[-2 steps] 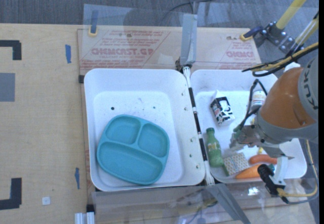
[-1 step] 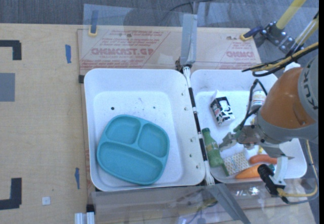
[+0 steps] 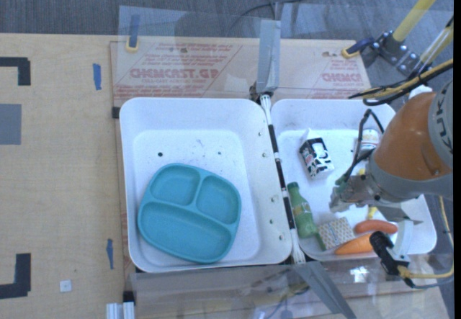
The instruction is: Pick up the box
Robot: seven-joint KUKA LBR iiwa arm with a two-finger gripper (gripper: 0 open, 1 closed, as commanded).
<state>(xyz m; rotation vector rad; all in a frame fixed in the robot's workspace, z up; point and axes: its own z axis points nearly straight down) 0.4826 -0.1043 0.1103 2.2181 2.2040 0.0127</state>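
The box point(image 3: 315, 157) is a small black-and-white carton lying in the upper middle of the right bin point(image 3: 288, 114). My gripper point(image 3: 348, 194) hangs over the right bin, to the right of the box and nearer the bin's front, apart from it. Nothing shows in the gripper's grasp. The grey arm with its orange band point(image 3: 416, 143) reaches in from the right and hides the bin's right side.
A green bottle point(image 3: 301, 209) lies along the right bin's left wall. A speckled pad point(image 3: 336, 232), an orange carrot point(image 3: 354, 245) and a red piece point(image 3: 376, 226) sit at the bin's front, just below the gripper. A teal divided plate point(image 3: 189, 212) lies in the left bin point(image 3: 137, 117).
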